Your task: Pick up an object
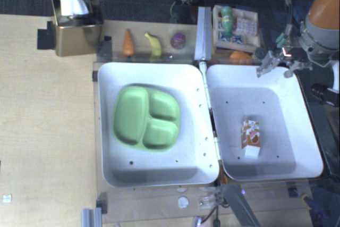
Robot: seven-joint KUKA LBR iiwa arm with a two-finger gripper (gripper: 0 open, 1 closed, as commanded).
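A small brown-and-white packet [250, 138] lies flat in the right bin [297, 114], a little right of its middle and toward the front. My gripper [276, 67] hangs over the far rim of that bin, well behind the packet. Its two fingers are spread apart and nothing sits between them. The grey wrist and orange band [325, 0] reach in from the upper right. A green divided plate [147, 117] rests in the left bin [106, 167].
Behind the bins stand a carrot [127, 42], a banana [154, 44], a purple ball [178, 40], and a box of toys [235, 26] with an orange item [240, 56] in front of it. A brass tissue box [74, 24] sits far left. Cables hang at top right.
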